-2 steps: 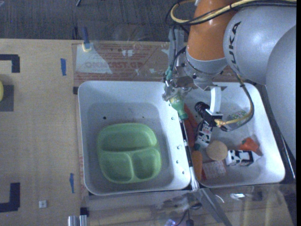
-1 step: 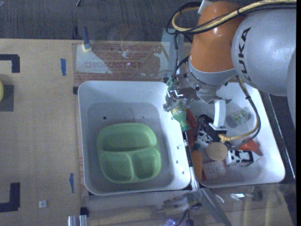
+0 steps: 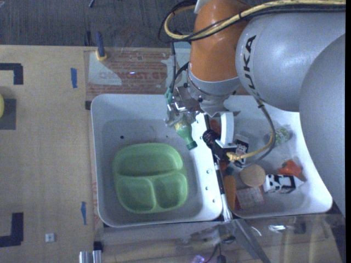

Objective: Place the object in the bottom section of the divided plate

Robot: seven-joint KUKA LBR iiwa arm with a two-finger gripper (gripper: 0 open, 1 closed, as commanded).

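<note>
The green divided plate (image 3: 149, 177) lies in the left bin (image 3: 104, 147), with one wide section on its far side and two small sections on its near side. My gripper (image 3: 180, 120) hangs over the bin's right part, just beyond the plate's upper right corner. A small pale green bottle-like object (image 3: 186, 133) with a darker green end sits between its fingers, pointing down toward the bin's right wall. The plate's sections hold nothing that I can see.
The right bin (image 3: 315, 193) holds several items: an orange carrot (image 3: 230, 190), a tan round piece (image 3: 253, 175), a black-and-white cow toy (image 3: 277, 183), a red packet (image 3: 249, 198). The arm's grey body covers much of that bin. Bare wooden bench (image 3: 44, 158) lies left.
</note>
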